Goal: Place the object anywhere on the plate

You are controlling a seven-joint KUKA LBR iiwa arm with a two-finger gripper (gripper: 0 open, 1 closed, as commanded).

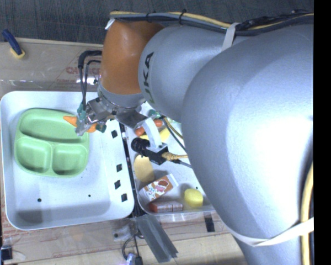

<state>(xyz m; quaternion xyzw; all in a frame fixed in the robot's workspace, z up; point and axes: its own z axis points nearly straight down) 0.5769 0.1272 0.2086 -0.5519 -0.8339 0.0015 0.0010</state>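
A green divided plate (51, 142) lies in the left white bin (60, 208). My gripper (84, 121) hangs over the plate's right rim, by its large upper compartment. A small orange object (71, 119) sticks out to the left from between the fingers, just above the plate's surface. The gripper is shut on it. The grey arm with its orange band covers most of the right side of the view.
The right bin (176, 217), partly hidden by the arm, holds a yellow lemon (193, 197), a red and white packet (157, 187), a pale yellow item (144, 170) and an orange piece (139, 130). A blue clamp (14, 43) sits at the bench's top left.
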